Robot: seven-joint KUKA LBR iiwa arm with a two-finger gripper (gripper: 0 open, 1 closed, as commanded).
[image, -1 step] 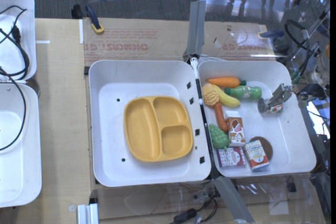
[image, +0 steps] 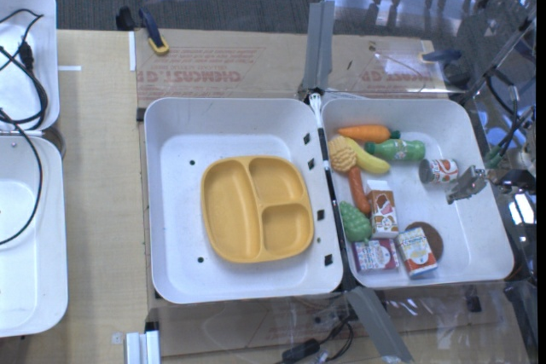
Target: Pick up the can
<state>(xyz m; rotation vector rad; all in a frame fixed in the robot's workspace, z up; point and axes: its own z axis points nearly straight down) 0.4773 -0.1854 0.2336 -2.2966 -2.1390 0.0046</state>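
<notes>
Camera view: the small red-and-white metal can lies sideways in the right white bin. The metal two-finger gripper sits just beside it, positioned for approach; its grip state cannot be determined.

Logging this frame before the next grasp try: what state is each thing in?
can: on its side in the right bin, not gripped
gripper: low beside the can
green bottle: lying flat
carrot: lying flat
yellow tray: flat in the left bin, compartments bare
</notes>
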